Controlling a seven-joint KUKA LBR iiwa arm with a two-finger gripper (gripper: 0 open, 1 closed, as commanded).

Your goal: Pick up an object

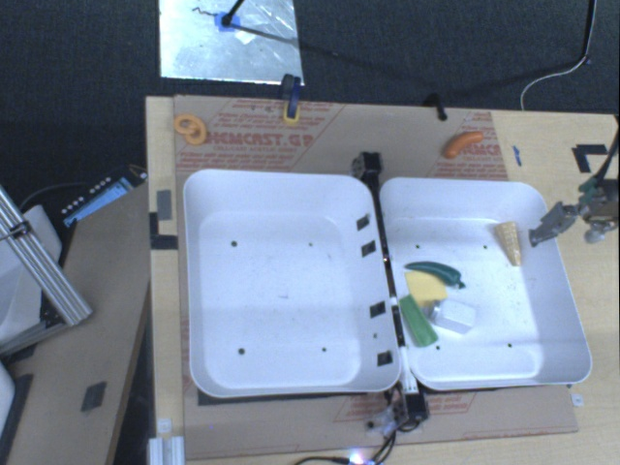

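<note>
The right bin (552, 356) holds several small objects. A tan cone (509, 242) lies near its right wall. Toward the left side of that bin, a dark green curved piece (436, 273) rests over a yellow piece (423, 287). Below them lie a light green stick (418, 321) and a pale whitish block (454, 316). My gripper (554, 221) hangs at the right rim of this bin, just right of the cone and apart from it. The arm (601, 206) enters from the right edge. Nothing is seen held.
The left bin (281, 269) sits beside the right one. On the cardboard behind the bins lie an orange ring (190, 129), an orange sausage shape (463, 144) and a yellow-blue clamp (290, 100). A foil sheet (231, 27) lies farther back.
</note>
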